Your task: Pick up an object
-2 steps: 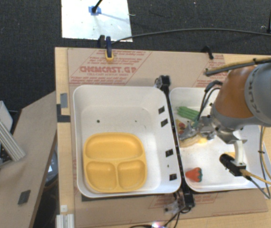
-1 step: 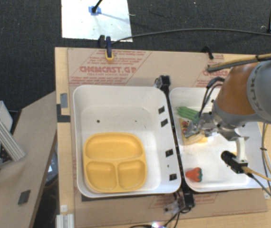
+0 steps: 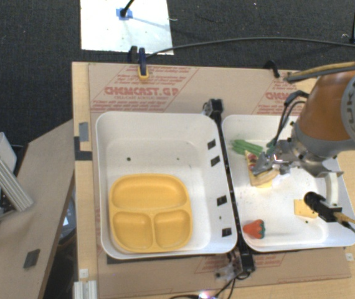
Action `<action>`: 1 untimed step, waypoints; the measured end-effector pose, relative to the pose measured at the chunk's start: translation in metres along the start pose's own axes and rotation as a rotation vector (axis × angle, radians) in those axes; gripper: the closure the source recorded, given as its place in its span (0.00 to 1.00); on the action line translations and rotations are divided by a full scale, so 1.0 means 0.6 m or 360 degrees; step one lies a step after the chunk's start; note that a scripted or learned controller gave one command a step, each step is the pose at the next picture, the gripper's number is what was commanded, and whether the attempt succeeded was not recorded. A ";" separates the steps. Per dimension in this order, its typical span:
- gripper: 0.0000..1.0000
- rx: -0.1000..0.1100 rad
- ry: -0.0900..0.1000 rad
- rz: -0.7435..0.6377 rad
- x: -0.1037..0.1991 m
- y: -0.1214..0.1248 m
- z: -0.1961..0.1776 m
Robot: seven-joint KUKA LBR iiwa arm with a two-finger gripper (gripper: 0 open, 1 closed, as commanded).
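Observation:
My gripper (image 3: pixel 263 164) hangs low over the right bin (image 3: pixel 333 240), in its upper left part. Its tip is right at a tan wedge-shaped piece with a speckled top (image 3: pixel 264 177), touching or just above it; I cannot tell which. A green pod-like thing (image 3: pixel 247 146) lies just left of the gripper near the bin's back wall. A small red piece with a green end (image 3: pixel 255 228) rests near the front left corner. A flat yellow-tan square (image 3: pixel 301 208) lies at the front right.
The left bin (image 3: pixel 121 136) holds a yellow divided tray (image 3: pixel 151 212) in its front half. A black divider strip (image 3: pixel 222 167) runs between the two bins. The grey and orange arm (image 3: pixel 336 114) covers the right bin's back right corner.

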State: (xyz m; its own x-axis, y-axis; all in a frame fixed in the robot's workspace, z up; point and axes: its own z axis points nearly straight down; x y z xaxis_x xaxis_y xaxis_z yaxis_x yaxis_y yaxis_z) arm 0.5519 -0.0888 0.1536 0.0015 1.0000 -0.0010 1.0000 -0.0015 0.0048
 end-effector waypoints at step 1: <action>1.00 -0.0002 0.0000 -0.0008 -0.003 0.008 -0.073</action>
State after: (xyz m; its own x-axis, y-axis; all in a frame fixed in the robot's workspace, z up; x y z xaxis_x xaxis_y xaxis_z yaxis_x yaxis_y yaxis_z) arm 0.5562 -0.0904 0.1972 -0.0037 1.0000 -0.0009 1.0000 0.0037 0.0059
